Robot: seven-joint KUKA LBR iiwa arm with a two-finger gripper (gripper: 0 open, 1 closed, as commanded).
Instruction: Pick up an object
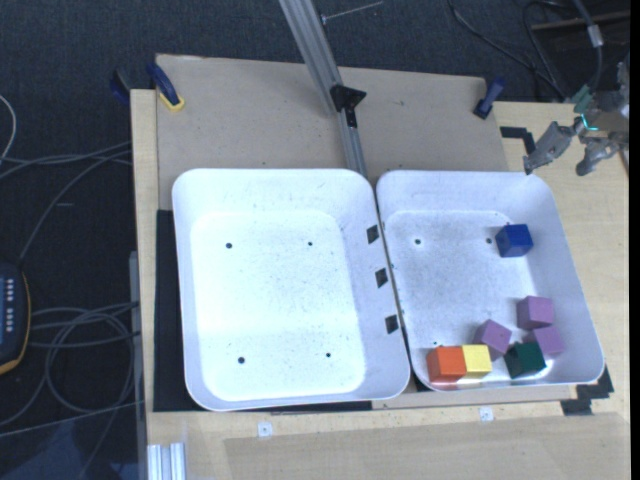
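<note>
From above, the gripper (568, 153) hangs over the tabletop (300, 98) just past the far right corner of the right bin (570, 258), its two fingers spread wide with nothing between them. In that bin a blue block (513, 240) sits alone near the far right side (well apart from the rest). Orange (447, 362), yellow (477, 358), green (523, 359) and three purple blocks (537, 311) cluster at the near right corner. The left bin (200, 268) lies beside it.
</note>
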